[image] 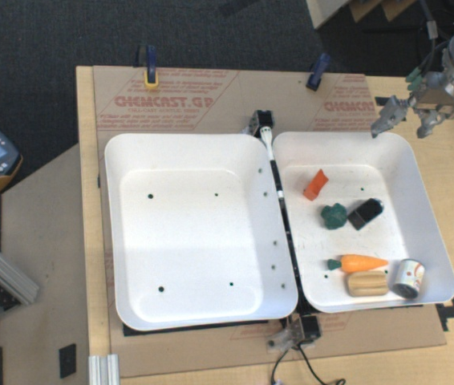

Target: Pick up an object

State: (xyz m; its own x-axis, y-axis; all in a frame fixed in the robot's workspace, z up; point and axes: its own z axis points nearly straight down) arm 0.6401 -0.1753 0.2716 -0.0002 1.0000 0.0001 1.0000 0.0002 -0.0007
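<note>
A single fixed camera sits high above the worktop [211,87], looking down at a slant from the near edge. It stands far enough back to take in both white bins [123,239] side by side, the surrounding board and some dark floor beyond.

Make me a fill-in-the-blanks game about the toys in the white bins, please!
1. All the toys lie in the ___ bin.
2. The toy carrot lies right above a tan wooden ___.
3. The green lump sits just left of a small ___ box.
4. The gripper hovers over the right bin's ___ corner.

Missing words: right; block; black; top right
</note>
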